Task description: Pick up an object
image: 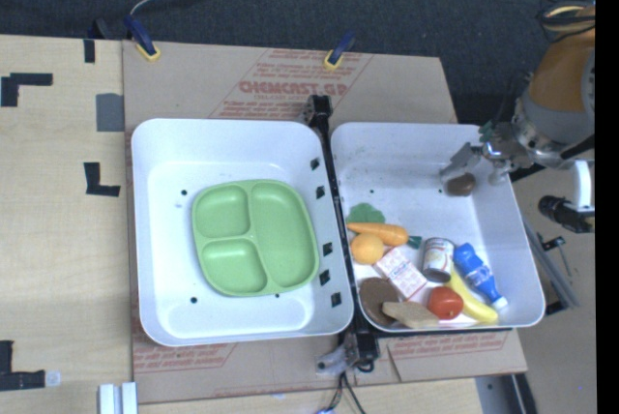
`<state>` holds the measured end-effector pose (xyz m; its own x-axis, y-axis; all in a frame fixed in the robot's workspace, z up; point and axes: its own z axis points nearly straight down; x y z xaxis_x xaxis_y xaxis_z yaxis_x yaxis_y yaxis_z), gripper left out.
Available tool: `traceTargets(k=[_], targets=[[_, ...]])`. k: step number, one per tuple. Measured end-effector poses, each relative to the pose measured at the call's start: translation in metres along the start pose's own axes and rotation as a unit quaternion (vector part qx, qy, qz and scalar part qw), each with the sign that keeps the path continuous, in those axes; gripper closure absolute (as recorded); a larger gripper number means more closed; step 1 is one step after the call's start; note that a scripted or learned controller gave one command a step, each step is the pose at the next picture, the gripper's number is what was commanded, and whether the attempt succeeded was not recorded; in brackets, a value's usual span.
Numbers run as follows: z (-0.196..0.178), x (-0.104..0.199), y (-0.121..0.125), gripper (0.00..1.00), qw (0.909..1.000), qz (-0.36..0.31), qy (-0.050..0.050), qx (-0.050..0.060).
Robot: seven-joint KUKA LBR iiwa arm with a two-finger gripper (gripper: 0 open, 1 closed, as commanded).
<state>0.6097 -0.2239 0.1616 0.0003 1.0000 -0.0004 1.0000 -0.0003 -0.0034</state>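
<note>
Surface [242,83] carries 2 bins; toys heaped at right bin's [406,151] near end. Gripper [464,172] over far end, fingers clamped on brown lump [461,183], raised clear.

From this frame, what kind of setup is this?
Likely a robot pick-and-place test bench, not a kitchen: two white bins clamped on cardboard, toy food such as a carrot and banana, and a green divided tray.
</note>
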Motion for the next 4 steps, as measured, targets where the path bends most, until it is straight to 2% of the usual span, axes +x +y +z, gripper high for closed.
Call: traceTargets(k=[1,2,3,4], targets=[[0.076,0.007,-0.106,0.0,1.0,0.0,0.0,-0.002],[0.065,0.006,-0.104,1.0,1.0,0.0,-0.002,-0.005],[-0.015,0.027,-0.026,1.0,1.0,-0.001,0.0,-0.003],[-0.022,0.145,0.009,1.0,1.0,-0.002,0.001,-0.001]])
